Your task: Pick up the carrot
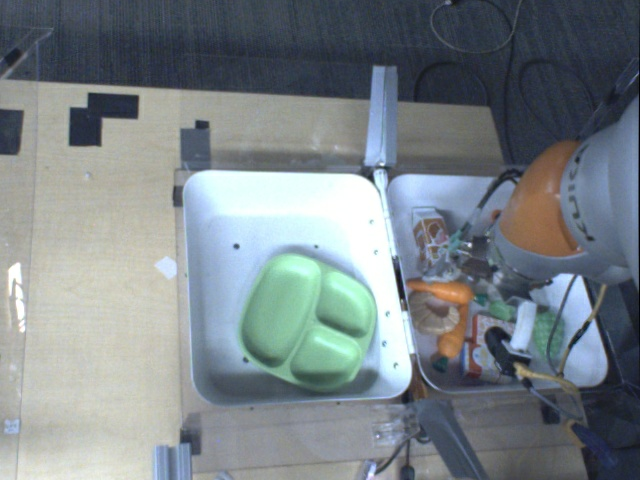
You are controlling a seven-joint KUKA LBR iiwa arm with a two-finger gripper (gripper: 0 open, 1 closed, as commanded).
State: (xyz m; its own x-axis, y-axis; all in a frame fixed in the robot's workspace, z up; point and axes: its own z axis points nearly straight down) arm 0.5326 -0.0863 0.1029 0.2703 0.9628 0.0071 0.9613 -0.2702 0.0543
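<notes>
The carrot (449,293) lies in the right bin (590,368), toward its left side at mid-right of the frame, among cluttered items: a small printed carton (431,234) above it and a second orange piece (452,341) below. The arm (545,213) reaches in from the right edge, its end effector (478,258) low over the clutter just right of the carrot; whether it is apart or together cannot be told. The left bin (205,268) holds a green divided tray (308,320). Both bins sit on the wooden tabletop (90,268).
</notes>
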